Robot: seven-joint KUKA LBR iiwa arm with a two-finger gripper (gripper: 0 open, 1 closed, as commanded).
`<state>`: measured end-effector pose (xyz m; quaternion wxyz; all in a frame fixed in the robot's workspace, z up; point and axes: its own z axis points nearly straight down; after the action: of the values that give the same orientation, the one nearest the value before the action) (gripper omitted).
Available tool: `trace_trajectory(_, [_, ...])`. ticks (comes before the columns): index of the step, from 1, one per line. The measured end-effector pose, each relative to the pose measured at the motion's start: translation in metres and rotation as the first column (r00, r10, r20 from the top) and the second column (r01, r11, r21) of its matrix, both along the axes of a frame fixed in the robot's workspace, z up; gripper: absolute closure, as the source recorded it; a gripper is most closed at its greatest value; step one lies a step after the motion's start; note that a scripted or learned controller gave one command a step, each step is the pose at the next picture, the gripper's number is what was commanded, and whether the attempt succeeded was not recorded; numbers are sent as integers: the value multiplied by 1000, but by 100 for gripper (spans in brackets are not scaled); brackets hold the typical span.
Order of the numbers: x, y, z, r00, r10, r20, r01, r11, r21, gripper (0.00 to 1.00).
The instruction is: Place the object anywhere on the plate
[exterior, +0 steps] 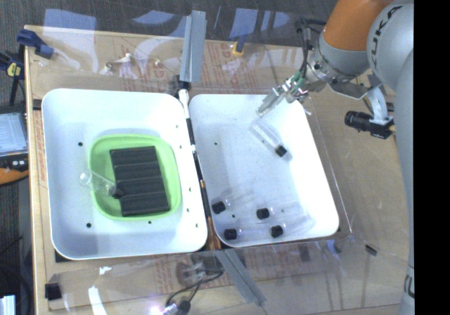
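Note:
A lime green plate (100, 159) lies in the left white bin (63, 117). A dark ridged block (140, 178) covers most of the plate. At the plate's left rim rests a clear vial (98, 181), its black cap toward the block. My gripper (273, 103) hangs over the upper right part of the right bin (225, 131), pointing down and left. Just below it a clear vial with a black cap (271, 140) lies on the bin floor, apart from the gripper.
Several more clear black-capped vials (262, 214) lie along the right bin's front edge. A metal divider bar (191, 46) stands behind the seam between the bins. The grey arm with its orange band (358, 11) comes in from the upper right.

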<state>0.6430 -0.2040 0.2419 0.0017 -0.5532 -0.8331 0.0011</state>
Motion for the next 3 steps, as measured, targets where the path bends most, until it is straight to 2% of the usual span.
trace_trajectory(1, [-11, -5, -83, 930, 368, 2, -368, 930, 1, 0])
trace_trajectory(2, [1, -7, 50, 929, 370, 6, -370, 929, -2, 0])
trace_trajectory(3, [-7, -7, 154, 945, 326, 6, -326, 945, -2, 0])
